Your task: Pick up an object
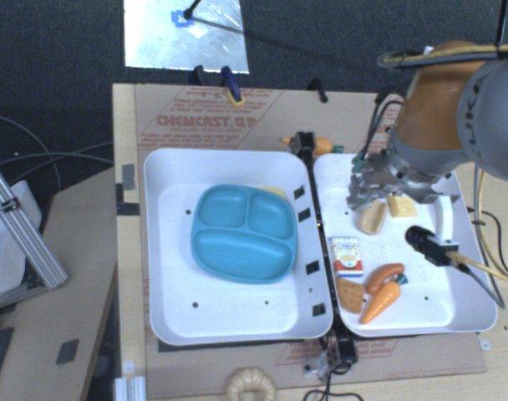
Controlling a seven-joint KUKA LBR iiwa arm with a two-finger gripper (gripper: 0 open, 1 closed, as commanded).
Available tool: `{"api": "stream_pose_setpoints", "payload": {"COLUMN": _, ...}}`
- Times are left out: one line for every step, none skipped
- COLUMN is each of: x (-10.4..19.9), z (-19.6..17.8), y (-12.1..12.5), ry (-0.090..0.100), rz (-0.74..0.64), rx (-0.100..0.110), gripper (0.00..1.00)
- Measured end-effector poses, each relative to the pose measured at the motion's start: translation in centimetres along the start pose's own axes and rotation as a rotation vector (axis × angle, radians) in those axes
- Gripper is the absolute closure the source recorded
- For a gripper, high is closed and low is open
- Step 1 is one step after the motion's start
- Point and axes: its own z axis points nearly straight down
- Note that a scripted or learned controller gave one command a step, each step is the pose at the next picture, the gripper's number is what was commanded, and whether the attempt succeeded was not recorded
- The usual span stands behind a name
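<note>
One risk stands out for you: the hand [364, 197] hangs low in the right bin [434, 295], just above the tan roll [372, 218]. A pale block [400, 206] lies just beside that roll, so a descent that lands slightly off could pinch both, or nudge the roll aside and grip nothing. The roll looks rounded and smooth, so I judge it may slip out of a shallow grip. You cannot tell from this slanted view whether the hand is open or closed, because the wrist hides it. The roll, the likeliest thing to pick, sits in the far part of the right bin, near the divide between the bins. Nearer the camera in the same bin you have a small carton [346, 255], a cracker [350, 294] just below it, and a sausage [383, 276] touching a carrot [381, 302]. That crowding invites a double grab too. The left bin [170, 224] holds a blue divided plate [244, 232], lying flat.
</note>
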Motion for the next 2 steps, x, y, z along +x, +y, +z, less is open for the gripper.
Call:
{"api": "stream_pose_setpoints", "payload": {"x": 4.4, "z": 0.1, "y": -1.5, "ry": 0.000, "rz": 0.000, "rx": 0.000, "gripper": 1.00}}
{"api": "stream_pose_setpoints", "payload": {"x": 9.5, "z": -1.6, "y": -2.7, "ry": 0.000, "rz": -0.001, "rx": -0.003, "gripper": 1.00}}
